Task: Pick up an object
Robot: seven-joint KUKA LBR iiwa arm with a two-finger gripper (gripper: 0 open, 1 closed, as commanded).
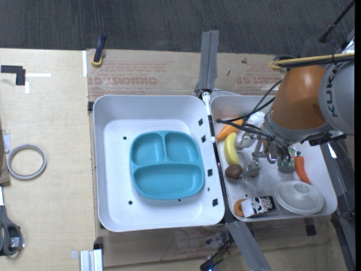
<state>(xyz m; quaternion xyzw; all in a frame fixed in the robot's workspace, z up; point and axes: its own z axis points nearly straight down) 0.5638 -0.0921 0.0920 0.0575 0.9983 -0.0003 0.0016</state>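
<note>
Metal gripper (255,164) is hanging with jaws I cannot tell about, crowding the banana (230,149) and brown ball (233,171), risking a glancing miss.

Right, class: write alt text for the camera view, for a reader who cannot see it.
A robot arm's gripper hangs low in the right bin, among a banana, carrots and a white lid. The left bin holds a blue divided plate.
</note>
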